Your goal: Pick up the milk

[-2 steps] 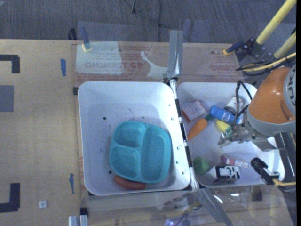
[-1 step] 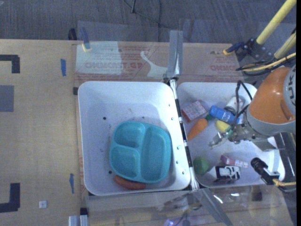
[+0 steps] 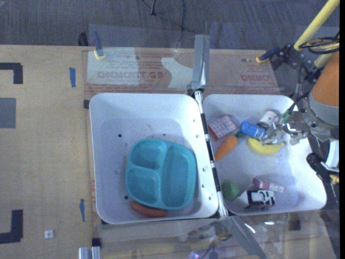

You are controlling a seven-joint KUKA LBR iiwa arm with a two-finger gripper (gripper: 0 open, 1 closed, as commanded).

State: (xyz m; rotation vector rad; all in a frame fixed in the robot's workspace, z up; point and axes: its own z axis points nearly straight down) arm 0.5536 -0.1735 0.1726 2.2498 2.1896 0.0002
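The milk (image 3: 261, 198) is a small black-and-white carton lying on its side near the front wall of the right bin (image 3: 307, 161). My gripper (image 3: 274, 129) hangs over the back part of that bin, just above a yellow banana (image 3: 264, 147) and next to a blue bottle (image 3: 251, 129). It is well behind the milk and apart from it. The grey arm with its orange band (image 3: 330, 85) comes in from the right.
The right bin also holds a pinkish box (image 3: 222, 126), a carrot (image 3: 226, 147), a green item (image 3: 230, 189) and a small pink-and-white bottle (image 3: 268, 185) lying right behind the milk. In the left bin (image 3: 108, 144), a teal divided plate (image 3: 161, 174) lies over a red sausage (image 3: 148, 210).
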